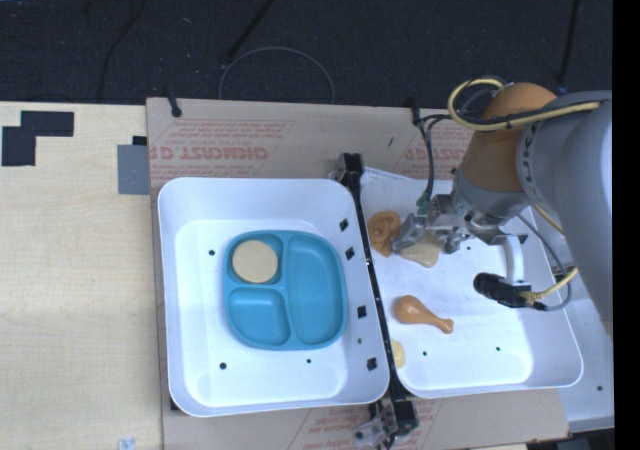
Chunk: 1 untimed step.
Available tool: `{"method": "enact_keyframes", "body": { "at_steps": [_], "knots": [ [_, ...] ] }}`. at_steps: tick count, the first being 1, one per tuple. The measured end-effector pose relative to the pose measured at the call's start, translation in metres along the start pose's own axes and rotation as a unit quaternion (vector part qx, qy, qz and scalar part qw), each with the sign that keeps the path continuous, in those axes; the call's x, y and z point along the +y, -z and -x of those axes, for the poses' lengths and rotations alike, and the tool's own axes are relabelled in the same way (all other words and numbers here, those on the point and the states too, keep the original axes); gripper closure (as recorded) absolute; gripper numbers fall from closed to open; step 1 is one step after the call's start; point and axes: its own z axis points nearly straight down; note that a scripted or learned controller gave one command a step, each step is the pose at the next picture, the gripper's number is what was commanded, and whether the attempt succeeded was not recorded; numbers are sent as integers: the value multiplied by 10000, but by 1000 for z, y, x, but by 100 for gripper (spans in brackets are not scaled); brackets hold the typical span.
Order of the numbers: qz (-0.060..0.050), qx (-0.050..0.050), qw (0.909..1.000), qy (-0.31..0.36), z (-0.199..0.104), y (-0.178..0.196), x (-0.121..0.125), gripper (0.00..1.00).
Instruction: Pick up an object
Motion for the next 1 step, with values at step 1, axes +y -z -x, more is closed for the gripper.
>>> {"method": "enact_keyframes", "body": {
  "at_steps": [1],
  "knots": [
    [-8, 6, 10000, -7, 0, 11, 0, 100]
  ]
}}
